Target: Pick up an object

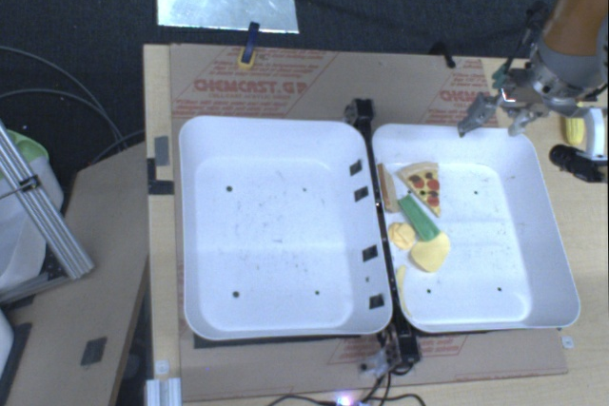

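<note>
White plastic bins sit side by side: the left bin (pixel 276 223) at nine o'clock, and the right bin (pixel 495 242) at three o'clock holds everything I could pick. My arm (pixel 576 24) hangs at about two o'clock over that bin's far rim, its gripper (pixel 497 117) with fingers spread apart and nothing between them. Clustered by the right bin's inner wall lie a pizza slice toy (pixel 423 183), a green stick (pixel 418 216) and a yellow piece (pixel 430 254). I judge the pick unstarted: descent, closing and lifting remain.
</note>
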Action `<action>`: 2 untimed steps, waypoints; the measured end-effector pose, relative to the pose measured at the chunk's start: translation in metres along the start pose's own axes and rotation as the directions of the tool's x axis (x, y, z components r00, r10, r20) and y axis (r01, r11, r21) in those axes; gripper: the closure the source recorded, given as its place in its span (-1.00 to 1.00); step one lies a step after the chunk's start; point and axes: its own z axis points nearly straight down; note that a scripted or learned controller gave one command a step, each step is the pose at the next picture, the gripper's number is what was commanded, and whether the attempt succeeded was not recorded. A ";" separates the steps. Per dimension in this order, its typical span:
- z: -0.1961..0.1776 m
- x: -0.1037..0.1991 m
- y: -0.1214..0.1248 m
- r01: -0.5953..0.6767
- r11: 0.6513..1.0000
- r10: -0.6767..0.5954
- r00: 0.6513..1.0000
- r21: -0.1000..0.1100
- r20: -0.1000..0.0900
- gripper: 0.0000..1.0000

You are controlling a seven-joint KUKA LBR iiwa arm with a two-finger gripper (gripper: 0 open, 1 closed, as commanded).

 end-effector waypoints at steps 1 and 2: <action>0.139 -0.006 -0.067 -0.005 1.000 0.005 1.000 0.010 -0.003 -1.00; 0.135 0.034 -0.140 -0.002 1.000 0.002 1.000 0.008 -0.004 -1.00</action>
